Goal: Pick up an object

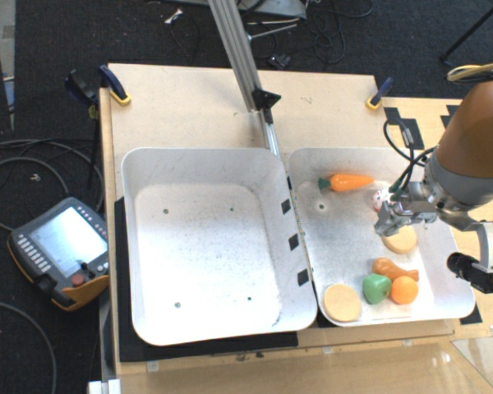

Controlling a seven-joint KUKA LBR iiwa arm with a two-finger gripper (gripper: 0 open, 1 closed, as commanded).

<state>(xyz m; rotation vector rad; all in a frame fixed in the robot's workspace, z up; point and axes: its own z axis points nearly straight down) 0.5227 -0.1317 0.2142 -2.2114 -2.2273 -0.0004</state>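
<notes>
Round cookie thing [343, 301]: pale tan disc, sits at the near edge of the right bin [329, 245], close to its near-left corner.
Green pepper [376, 288]: just right of the disc, touching the orange ball.
Orange ball [404, 290]: near edge of the right bin too, toward its near-right corner, pressed up against the pepper.
Brownish-orange piece [389, 267]: lies right behind the pepper and ball, looks like it's touching both; honestly can't tell what it is.
Pale yellow lump [399, 240]: further back, along the right side of the right bin, directly under the gripper, partly covered by it.
Gripper [392, 218]: hangs low over that yellow lump, right at its top edge. Can't make out how it's set or whether anything is actually in its grip, it's just a blur of grey and pinkish bits.
Arm [472, 150]: comes in over the right edge of the right bin, big orange band above the grey wrist, black cables looped along it.
Carrot [351, 182]: lies on its side near the far edge of the right bin, green end pointing left, well apart from the near cluster.
Left bin [148, 179]: white, speckled floor, sits flush against the right bin.
Bench [189, 105]: light wood, yellow clamps at its far corners.
Pendant [62, 253]: on the floor off the bench's left edge.
</notes>
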